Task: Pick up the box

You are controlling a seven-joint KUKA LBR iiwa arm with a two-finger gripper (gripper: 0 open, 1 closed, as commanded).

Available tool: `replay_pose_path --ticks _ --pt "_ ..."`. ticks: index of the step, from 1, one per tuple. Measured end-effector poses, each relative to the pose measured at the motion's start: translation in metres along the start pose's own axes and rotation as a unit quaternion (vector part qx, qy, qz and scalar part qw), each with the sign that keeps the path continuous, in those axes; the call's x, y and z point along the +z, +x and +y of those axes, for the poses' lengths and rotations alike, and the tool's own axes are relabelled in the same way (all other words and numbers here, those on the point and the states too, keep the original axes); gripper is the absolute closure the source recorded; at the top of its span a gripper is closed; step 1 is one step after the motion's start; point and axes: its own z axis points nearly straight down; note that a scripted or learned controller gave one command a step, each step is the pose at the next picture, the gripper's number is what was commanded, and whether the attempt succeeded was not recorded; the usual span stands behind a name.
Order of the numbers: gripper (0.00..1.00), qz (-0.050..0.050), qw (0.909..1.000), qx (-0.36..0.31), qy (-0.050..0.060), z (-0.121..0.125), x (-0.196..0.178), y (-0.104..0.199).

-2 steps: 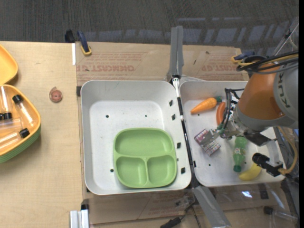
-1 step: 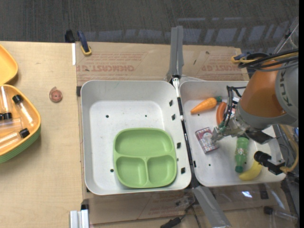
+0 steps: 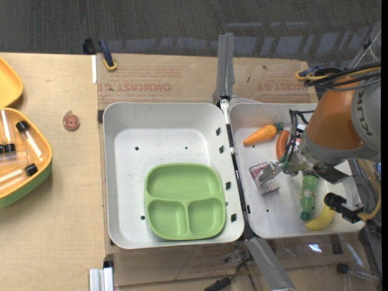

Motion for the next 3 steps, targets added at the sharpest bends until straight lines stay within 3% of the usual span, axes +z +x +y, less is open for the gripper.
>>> replay_pose_path --ticks 1,2,3 --pt "0.0 0.003 0.9969 -0.079 0.006 -0.042 0.015 0.012" --pt "0.0 0.001 0.9965 0.084 0.005 -0.014 0.015 -0.005" --pt "0.0 0.001 0.9988 0.048 0.005 0.019 0.015 -0.006"
